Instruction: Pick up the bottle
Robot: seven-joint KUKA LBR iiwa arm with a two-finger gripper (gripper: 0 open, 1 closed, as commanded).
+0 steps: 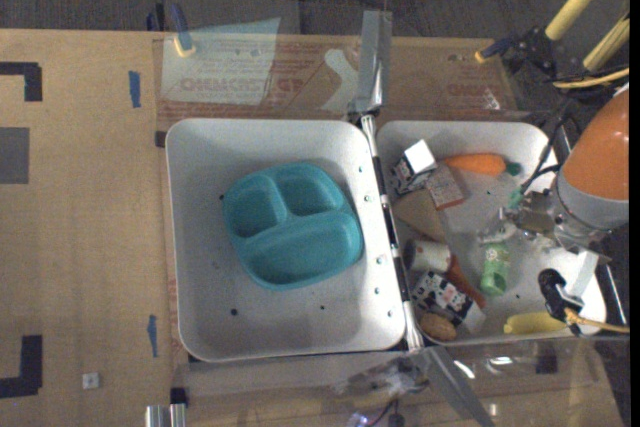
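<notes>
My gripper hangs over the right bin, its metal tip just above and beside the small green bottle; whether it is spread or pinched I cannot tell from this slant. The bottle lies among clutter near the bin's middle, just right of a white cup, with a carrot toward the far wall and a banana by the near one. It looks like light, stiff plastic, likely smooth and apt to slip or roll. I judge the best hold is across its narrow body at mid-length. The left bin holds a teal tray.
</notes>
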